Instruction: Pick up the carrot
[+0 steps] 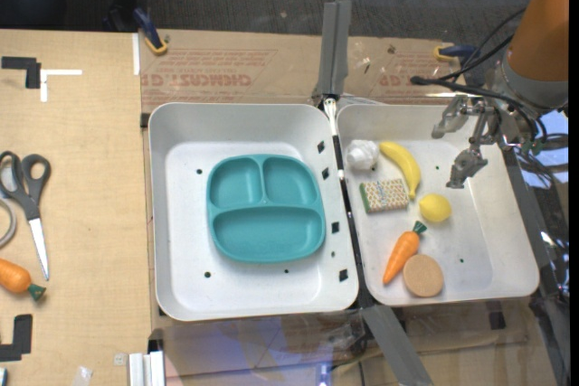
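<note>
The carrot (401, 256), orange with a green top, lies tilted in the right bin (507, 271) near its front, touching a round tan disc (423, 276). My gripper (459, 145) hangs over the far right part of that bin, above and to the right of the carrot and well apart from it. Its fingers (468, 164) stand open with nothing between them.
A banana (403, 165), a lemon (435, 208), a speckled rectangular block (384, 194) and a white lump (363, 155) sit behind the carrot. The left bin (172, 285) holds a teal divided plate (265, 208). Scissors (27, 194) and another carrot (14, 277) lie on the bench at left.
</note>
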Action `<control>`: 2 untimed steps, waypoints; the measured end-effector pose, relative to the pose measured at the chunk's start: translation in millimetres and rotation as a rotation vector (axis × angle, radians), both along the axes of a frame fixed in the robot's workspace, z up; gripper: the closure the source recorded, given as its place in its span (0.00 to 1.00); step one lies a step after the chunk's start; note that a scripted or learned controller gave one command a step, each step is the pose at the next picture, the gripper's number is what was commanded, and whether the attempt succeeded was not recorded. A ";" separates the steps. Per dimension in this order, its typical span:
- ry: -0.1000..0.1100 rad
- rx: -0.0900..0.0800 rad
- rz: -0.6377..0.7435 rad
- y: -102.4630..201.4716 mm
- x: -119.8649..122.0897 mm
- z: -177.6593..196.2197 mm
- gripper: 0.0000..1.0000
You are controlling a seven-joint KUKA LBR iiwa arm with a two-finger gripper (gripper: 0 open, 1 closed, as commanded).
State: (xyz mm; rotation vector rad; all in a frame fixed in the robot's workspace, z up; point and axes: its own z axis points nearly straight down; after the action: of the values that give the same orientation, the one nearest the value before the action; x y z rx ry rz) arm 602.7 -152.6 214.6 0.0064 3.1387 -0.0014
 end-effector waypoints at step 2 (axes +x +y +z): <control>0.003 0.002 0.038 54.5 -102.8 -122.8 0.00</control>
State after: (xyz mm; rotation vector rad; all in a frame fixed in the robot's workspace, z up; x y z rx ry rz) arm 499.9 -98.0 91.8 -0.0535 3.1407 0.0011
